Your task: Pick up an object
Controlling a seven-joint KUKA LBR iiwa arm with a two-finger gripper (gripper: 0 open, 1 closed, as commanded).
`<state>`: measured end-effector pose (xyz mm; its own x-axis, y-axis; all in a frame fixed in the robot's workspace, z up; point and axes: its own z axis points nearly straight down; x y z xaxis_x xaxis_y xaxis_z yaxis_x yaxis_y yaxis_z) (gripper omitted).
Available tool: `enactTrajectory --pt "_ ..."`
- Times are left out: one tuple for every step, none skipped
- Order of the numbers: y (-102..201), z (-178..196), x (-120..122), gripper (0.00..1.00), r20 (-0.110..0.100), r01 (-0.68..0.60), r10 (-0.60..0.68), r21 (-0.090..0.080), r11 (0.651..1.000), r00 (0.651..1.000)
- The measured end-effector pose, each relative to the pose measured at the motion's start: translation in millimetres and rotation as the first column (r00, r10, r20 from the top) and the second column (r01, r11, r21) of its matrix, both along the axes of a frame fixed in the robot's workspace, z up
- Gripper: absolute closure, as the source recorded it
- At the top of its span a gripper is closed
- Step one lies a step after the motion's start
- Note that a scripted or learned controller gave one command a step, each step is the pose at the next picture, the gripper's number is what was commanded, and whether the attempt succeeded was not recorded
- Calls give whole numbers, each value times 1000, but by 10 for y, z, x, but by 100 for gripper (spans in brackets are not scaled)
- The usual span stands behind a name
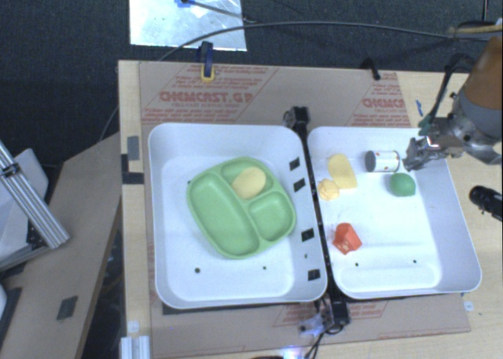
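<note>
Looking from near edge to far: two white bins on a bench w/ printed cardboard beneath. Right bin (448, 271) holds, nearest first, a red block (346, 237), a small yellow lump (328, 189), a green ball (402, 184), a pale yellow piece (341, 169) and a small white cylinder (383, 161) lying on its side w/ dark end cap facing left. Left bin (169, 271) holds a green divided tray (228, 220) w/ a yellow ball (250, 183) in its upper compartment. Gripper (415, 153) sits at the right bin's far right, just beside the cylinder's right end and above-right of the green ball; finger spacing too small and blurred to read, so cannot tell whether wide or narrow, and nothing is visibly held. Likely target, judged by proximity: cylinder or green ball. Cylinder prob. light, rigid, smooth; may roll, so best pinched across its mid-length. Ball prob. light, may slip or roll off-centre; take across its widest part.
</note>
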<state>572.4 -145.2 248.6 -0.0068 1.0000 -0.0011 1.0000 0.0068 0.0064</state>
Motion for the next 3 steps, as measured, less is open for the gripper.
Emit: enactTrajectory --pt "0 122 11 100 -3 1 -1 0 1000 1000" --pt "511 168 -125 100 -4 -2 2 2 1000 1000" --pt "1030 -9 -268 100 -6 -2 2 3 1000 1000"
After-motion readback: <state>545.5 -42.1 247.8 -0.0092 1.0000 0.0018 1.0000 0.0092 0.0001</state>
